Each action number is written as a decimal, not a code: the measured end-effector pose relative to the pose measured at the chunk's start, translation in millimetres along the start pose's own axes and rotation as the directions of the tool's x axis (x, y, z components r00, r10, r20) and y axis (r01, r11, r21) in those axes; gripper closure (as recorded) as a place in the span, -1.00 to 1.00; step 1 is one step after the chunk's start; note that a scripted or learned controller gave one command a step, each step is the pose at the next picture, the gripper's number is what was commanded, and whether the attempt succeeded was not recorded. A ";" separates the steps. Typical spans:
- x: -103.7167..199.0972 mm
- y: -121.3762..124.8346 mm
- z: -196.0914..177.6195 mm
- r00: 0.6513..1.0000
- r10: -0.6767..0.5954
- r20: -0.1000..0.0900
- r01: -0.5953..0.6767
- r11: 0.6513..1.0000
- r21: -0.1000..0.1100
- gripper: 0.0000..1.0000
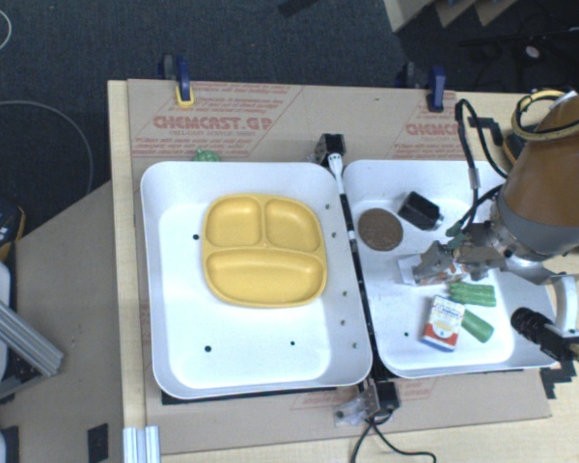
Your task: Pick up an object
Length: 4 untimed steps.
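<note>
My gripper [432, 265] hangs low over the middle of the right bin [391, 350], reaching in from the right. Just left of it and further back lies a brown round disc [379, 230]. A small black block [421, 209] rests behind the gripper. Right beside the gripper, toward the front, lie a green stick [474, 294], a second green piece [479, 327] and a small red, white and orange box [444, 322]. I see nothing clearly held.
The left bin [174, 336] holds a yellow divided plate [264, 250]. A raised rim [351, 258] separates the two bins. The arm's orange band [550, 177] and cables [482, 152] loom over the right bin's far right side.
</note>
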State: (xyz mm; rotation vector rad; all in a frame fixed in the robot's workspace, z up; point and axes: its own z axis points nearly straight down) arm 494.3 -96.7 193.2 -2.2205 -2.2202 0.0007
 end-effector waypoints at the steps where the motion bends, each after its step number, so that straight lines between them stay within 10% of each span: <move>1: 0.0 0.6 -10.5 1.000 0.000 0.001 0.000 1.000 -0.003 1.00; 3: 145.7 -14.3 -71.3 1.000 -0.010 -0.002 0.010 1.000 -0.009 1.00; 4: 124.1 -14.0 -164.9 1.000 0.000 0.000 0.001 1.000 -0.014 1.00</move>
